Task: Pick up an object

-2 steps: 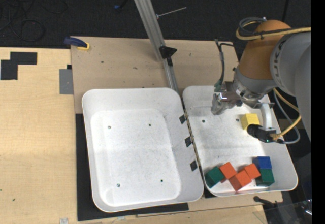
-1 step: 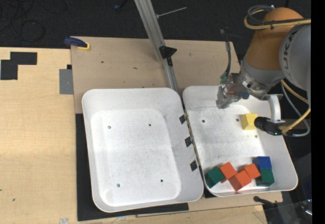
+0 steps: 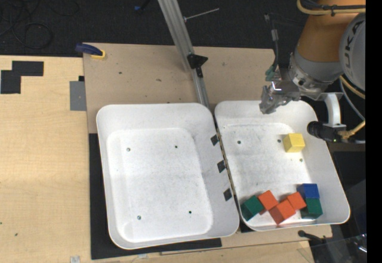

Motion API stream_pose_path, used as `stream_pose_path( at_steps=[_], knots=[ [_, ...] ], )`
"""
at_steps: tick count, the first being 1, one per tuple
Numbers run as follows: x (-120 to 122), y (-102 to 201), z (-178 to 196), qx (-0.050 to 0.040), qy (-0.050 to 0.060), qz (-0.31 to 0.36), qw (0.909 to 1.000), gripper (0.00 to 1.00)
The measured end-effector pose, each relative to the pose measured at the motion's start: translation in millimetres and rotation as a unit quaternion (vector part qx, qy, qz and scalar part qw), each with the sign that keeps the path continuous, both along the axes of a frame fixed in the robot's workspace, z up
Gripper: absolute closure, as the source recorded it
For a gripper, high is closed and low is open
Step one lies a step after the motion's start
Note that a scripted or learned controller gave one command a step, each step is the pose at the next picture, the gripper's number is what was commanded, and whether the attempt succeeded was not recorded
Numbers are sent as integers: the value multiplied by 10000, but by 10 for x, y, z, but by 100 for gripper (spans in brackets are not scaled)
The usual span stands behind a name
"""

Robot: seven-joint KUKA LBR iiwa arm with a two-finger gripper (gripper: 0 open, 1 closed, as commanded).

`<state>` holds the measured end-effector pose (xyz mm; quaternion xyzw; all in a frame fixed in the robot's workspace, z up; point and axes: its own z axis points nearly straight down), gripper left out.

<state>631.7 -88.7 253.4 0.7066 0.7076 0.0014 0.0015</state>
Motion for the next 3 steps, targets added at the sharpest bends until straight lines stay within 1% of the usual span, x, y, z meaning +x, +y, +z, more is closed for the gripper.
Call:
stream_pose_path(
  at_steps=[1,2,3],
  knots=[
    [-18,489,-142,10,41,10,10000,100],
    [-69,998,-93,14,44,16,10000,100],
    [-79,1491,-233,8,53,12,10000,100]
  ],
)
